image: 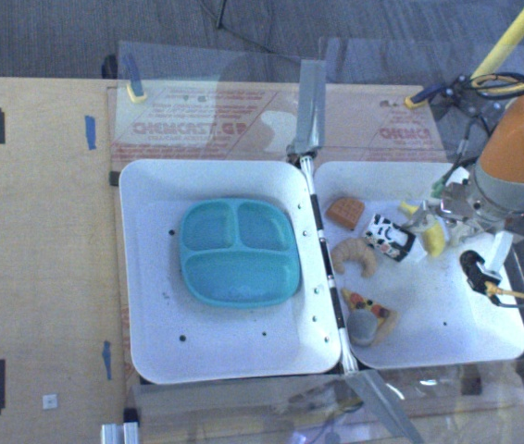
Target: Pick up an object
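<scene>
Pincer [436, 213] low over the right bin's [447, 340] far right part
I cannot tell its state; a yellow piece [434, 240] lies just beside it, then a black-and-white toy [390, 237], croissant [355, 257], brown block [344, 213]; a teal divided plate [240, 252] fills the left bin [151, 340]

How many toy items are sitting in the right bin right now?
5: waffle, croissant, pizza slice, black-and-white toy, yellow piece by the gripper, which may hide more.

Teal plate [240, 252] in left bin [142, 276] — toys [355, 257] right
</scene>
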